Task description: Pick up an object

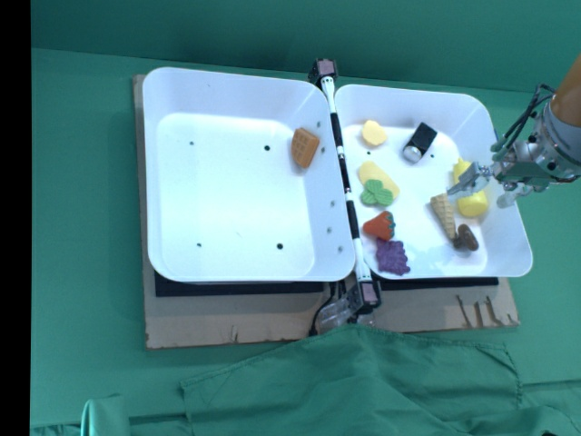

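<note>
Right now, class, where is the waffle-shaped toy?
The waffle toy lies in the left bin, against its right wall, beside the divider between the bins.

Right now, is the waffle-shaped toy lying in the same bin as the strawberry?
No. The waffle toy lies in the left bin, while the strawberry lies in the right bin.

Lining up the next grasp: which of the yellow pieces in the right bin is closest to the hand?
The yellow piece at the bin's right side, directly beside the hand. The other two yellow pieces, and, lie well over toward the divider.
</note>
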`<action>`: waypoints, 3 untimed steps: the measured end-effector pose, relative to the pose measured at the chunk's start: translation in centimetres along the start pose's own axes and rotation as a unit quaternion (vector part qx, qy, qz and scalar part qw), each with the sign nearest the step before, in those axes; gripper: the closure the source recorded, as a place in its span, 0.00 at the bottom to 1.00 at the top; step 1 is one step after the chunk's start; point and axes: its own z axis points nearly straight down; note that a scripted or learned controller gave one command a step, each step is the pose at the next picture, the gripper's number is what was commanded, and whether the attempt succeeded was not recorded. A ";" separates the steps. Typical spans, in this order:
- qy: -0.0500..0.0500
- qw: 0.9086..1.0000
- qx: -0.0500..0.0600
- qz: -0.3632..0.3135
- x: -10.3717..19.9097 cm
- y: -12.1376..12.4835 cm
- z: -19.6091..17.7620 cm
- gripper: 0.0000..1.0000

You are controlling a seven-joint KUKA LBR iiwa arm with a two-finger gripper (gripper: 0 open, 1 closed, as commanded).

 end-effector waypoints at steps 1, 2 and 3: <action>0.001 1.000 0.003 -0.002 1.1 4.3 8.6 0.00; 0.001 1.000 -0.003 -0.002 -0.4 10.2 13.8 0.00; -0.001 1.000 -0.007 -0.002 1.4 10.6 2.9 0.00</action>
